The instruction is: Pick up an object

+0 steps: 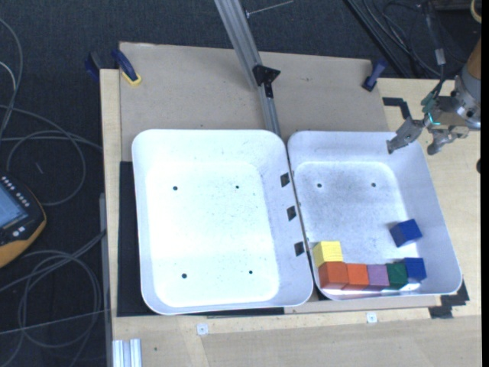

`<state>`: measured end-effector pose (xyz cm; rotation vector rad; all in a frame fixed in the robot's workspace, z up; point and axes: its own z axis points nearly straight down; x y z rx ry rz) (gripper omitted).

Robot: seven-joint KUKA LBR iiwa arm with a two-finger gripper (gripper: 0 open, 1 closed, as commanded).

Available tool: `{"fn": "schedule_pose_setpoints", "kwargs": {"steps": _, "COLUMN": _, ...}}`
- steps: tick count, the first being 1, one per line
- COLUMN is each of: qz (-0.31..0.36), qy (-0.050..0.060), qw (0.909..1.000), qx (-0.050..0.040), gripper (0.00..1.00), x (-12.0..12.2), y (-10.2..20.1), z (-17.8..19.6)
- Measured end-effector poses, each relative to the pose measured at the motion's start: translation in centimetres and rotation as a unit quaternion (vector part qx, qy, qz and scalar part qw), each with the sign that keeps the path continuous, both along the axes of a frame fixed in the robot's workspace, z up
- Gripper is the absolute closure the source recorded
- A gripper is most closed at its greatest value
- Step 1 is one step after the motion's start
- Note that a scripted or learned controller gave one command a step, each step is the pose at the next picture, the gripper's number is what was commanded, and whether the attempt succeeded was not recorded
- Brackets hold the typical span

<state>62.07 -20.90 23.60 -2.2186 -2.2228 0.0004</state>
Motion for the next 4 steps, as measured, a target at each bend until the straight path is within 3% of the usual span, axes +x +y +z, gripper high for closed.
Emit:
{"fn": "schedule_pose_setpoints", "kwargs": {"steps": 1, "qz": 0.001, "qy": -0.006, "qw": 1.0, "qx": -0.0017, "gripper": 0.0, "x": 5.4, "y": 0.7, "z": 5.0}}
{"fn": "schedule_pose_setpoints", "kwargs": {"steps": 2, "qz": -0.001, "qy": 0.004, "qw": 1.0, "qx": 0.0013, "gripper": 0.0, "x": 2.4, "y": 2.5, "z": -14.1}}
{"fn": "schedule_pose_setpoints", "kwargs": {"steps": 3, "qz": 0.001, "qy": -0.005, "qw": 1.0, "qx": -0.0003, "gripper": 0.0, "x": 0.1, "y": 7.5, "z": -2.5}}
{"fn": "schedule_pose_setpoints", "kwargs": {"steps": 4, "qz": 0.002, "qy": -0.006, "qw": 1.0, "qx": -0.0005, "gripper": 0.0, "x": 1.1, "y": 11.9, "z": 8.7}}
